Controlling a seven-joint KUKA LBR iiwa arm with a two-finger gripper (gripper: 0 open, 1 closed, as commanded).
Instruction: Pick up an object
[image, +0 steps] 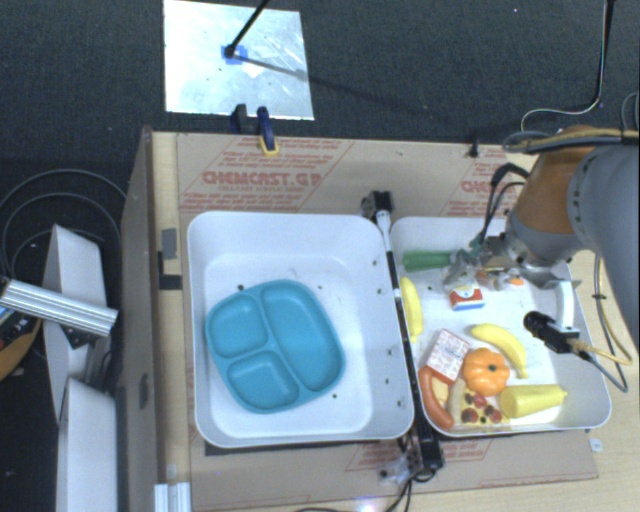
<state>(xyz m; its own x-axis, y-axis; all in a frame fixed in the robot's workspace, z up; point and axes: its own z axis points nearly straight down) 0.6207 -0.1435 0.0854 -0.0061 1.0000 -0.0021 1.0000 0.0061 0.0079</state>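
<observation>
We hovered over the small red-and-white carton (465, 297) in the right bin (590, 400), gripper (480, 268) just above it, green cucumber (428, 260) beside; whether it was apart or together, we couldn't tell. Approach step, we judged: next, a straight descent and squeeze.

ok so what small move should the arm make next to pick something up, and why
Probably a short straight descent. The gripper hovers in the right bin, just above a small red and white item that lies apart from the green one and the banana, so it looks like the closest uncluttered target.
</observation>
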